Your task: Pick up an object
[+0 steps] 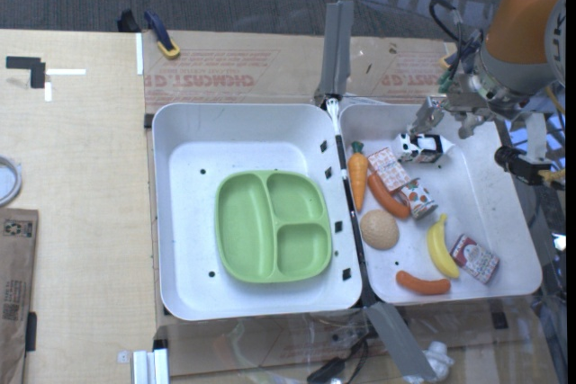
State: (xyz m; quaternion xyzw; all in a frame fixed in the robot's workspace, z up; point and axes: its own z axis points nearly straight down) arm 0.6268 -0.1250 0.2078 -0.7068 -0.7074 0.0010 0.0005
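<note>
The right bin [504, 193] holds several toy foods. A black-and-white toy cow [421, 146] lies near its back wall. My gripper [447, 120] hangs just above and behind the cow, fingers spread, with nothing between them. Nearby lie an orange carrot [358, 175], a red-and-white box [387, 165], a red sausage [388, 197], a small carton [419, 199], a tan bread roll [379, 230], a yellow banana [439, 249], an orange sausage [423, 283] and a red packet [474, 258].
The left bin [180, 193] contains a green divided plate [274, 225]. A grey post [337, 49] stands behind the wall between the bins. Cables hang from the arm [526, 13] at the upper right. A blue-and-yellow clamp [162, 36] lies on the bench.
</note>
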